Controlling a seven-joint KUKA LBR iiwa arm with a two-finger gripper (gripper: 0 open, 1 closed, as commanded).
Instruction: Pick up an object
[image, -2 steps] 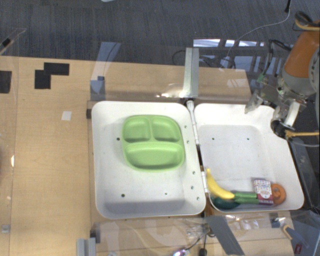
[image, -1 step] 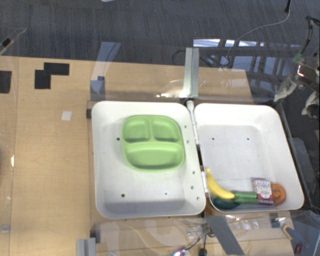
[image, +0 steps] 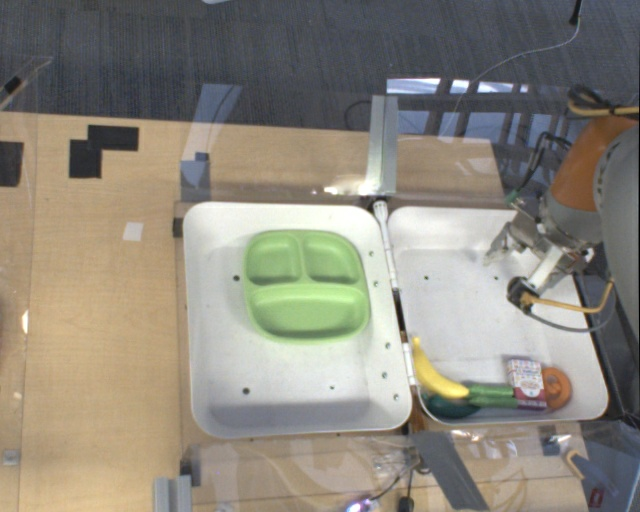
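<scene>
Toy food lies bunched along the right bin's (image: 450, 225) near edge: a yellow banana (image: 436, 374), a dark green vegetable (image: 478, 398), a small packet (image: 524, 376) and an orange piece (image: 556, 388). The banana looks light, stiff and smooth, best pinched across its middle. Well apart, toward the far right corner, hangs the hand (image: 528, 250), holding nothing; its opening can't be judged. A green divided plate (image: 305, 285) sits in the left bin (image: 215, 330).

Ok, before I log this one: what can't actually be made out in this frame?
- Gripper: small and seen from above, over the right bin; finger state unreadable.
- Small packet: label too small to read.
- Dark green item under the banana: partly covered, kind unclear.
- Orange round item: partly behind the packet; kind unclear.
- Arm: cut off by the right edge.
</scene>
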